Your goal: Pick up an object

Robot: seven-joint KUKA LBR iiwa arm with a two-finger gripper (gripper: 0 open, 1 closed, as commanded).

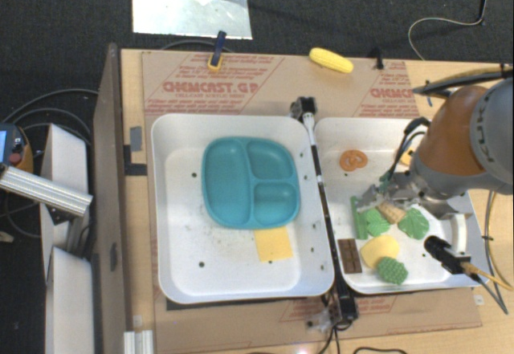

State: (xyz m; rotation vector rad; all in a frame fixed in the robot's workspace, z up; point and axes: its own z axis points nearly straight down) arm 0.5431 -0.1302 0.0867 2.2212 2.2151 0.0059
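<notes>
From my remote station I read the scene thus: two white bins sit side by side on the bench; the left bin [181,264] holds a teal divided plate [250,182] with a yellow square slab [274,246] just beside its near edge; the right bin [377,132] holds the clutter of candidate objects; the arm [458,144] reaches in from the right, and its gripper [385,198] hangs low over the middle of that bin, close above a small tan piece [392,212]; whether the gripper is spread or closed, and whether anything sits in it, I cannot tell at this size; beside the tan piece lie a green knobbly piece [371,222] to the left and another green piece [414,222] to the right, both near the gripper; nearer the front edge sit a yellow lump [380,249], touching a green round textured piece [392,270], and a dark brown block [349,255]; an orange disc [352,160] lies well apart toward the far wall; I judge these to be light toy foods, fairly stiff and somewhat slick; the tan piece, being nearest, is the likely target, best taken across its narrow width; crowding neighbours could be nudged or caught instead; a yellow banana-like object [331,60] rests outside the bins on the far cardboard.
</notes>
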